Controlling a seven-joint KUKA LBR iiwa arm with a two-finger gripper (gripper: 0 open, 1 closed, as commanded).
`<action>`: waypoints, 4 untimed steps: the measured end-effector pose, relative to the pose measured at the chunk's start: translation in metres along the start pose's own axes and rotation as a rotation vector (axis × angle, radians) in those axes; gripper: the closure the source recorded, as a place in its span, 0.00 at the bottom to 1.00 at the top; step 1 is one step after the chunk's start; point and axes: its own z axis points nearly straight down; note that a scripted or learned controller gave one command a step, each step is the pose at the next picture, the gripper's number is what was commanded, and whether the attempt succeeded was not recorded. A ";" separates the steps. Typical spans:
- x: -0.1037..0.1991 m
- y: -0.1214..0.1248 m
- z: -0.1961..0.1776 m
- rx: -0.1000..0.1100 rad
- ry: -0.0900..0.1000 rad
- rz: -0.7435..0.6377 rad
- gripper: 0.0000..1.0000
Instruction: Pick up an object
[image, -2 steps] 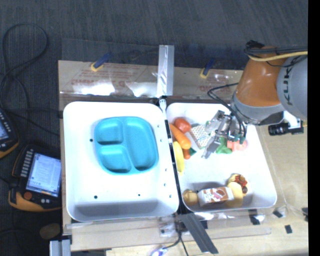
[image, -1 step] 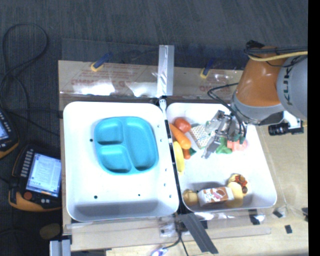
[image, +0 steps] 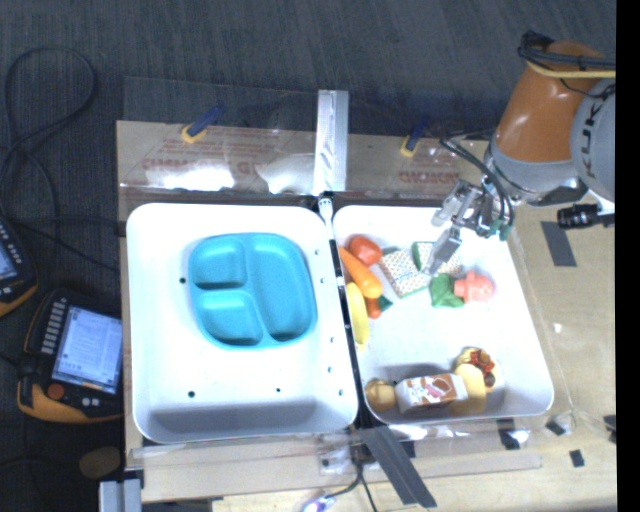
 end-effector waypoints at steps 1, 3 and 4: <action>-0.019 -0.043 0.025 0.004 0.002 0.499 0.00; -0.006 -0.062 0.040 0.006 0.002 0.710 0.00; 0.032 -0.068 0.106 -0.001 -0.006 0.597 0.00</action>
